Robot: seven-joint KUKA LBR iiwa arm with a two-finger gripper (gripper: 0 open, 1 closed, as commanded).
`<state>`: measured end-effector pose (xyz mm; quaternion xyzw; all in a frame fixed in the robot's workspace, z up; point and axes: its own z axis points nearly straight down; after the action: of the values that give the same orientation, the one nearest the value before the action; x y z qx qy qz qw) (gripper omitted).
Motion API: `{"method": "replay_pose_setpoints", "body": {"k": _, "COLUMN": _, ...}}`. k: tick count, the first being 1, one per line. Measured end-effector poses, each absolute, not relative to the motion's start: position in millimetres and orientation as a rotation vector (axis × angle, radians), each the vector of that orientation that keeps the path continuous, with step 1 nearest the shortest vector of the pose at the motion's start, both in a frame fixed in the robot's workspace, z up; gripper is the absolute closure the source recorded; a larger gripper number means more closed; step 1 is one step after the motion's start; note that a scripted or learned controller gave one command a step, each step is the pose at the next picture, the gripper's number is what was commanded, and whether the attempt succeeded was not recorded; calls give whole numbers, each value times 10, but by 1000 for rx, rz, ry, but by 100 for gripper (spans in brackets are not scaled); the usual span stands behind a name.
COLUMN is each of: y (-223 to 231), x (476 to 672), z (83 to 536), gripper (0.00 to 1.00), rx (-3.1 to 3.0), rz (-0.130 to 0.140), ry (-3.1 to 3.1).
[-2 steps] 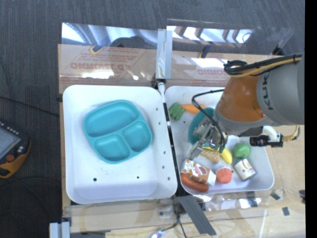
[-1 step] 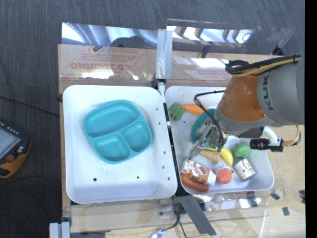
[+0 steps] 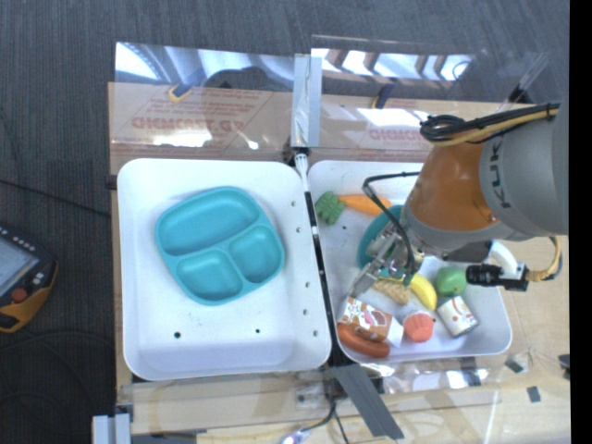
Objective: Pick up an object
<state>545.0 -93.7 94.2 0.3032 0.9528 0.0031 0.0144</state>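
The right bin [image 3: 495, 340] holds several small objects. My gripper [image 3: 377, 268] hangs low over the middle of that bin, just above a tan cracker-like piece [image 3: 394, 290] and beside a teal dish [image 3: 376, 233]. A yellow banana [image 3: 424, 291] and a green round fruit [image 3: 451, 280] lie just right of it. Near the bin's front edge are a printed snack packet [image 3: 364, 319], a red sausage [image 3: 363, 346], a red tomato [image 3: 419, 326] and a small can [image 3: 457, 315]. I see nothing lifted in the gripper.
A green leafy piece [image 3: 329, 207] and an orange carrot [image 3: 363, 203] lie at the back left of the right bin. The left bin [image 3: 148, 340] carries a blue divided plate [image 3: 219, 243]. The grey and orange arm [image 3: 467, 188] covers the bin's back right.
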Motion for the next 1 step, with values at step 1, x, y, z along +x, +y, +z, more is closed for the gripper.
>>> {"method": "replay_pose_setpoints", "body": {"k": 1, "y": -1025, "x": 6360, "z": 955, "gripper": 0, "rx": 1037, "rz": -10, "ry": 2991}}
